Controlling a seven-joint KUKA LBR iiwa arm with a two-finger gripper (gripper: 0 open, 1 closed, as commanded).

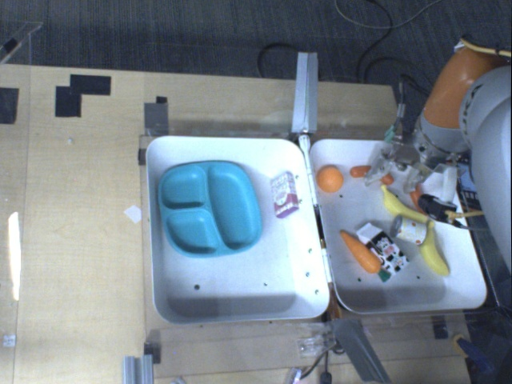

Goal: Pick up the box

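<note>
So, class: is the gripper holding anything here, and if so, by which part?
It cannot be told. The gripper hangs over the right bin near a small orange piece; the box lies untouched in the left bin.

Small white-and-maroon printed cardboard box [284, 194] in the left white bin [200, 306].

It lies flat on the bin floor near the right wall, just beside the blue divided tray [210, 207] but apart from it, its long side running roughly up the view, slightly tilted.
</note>
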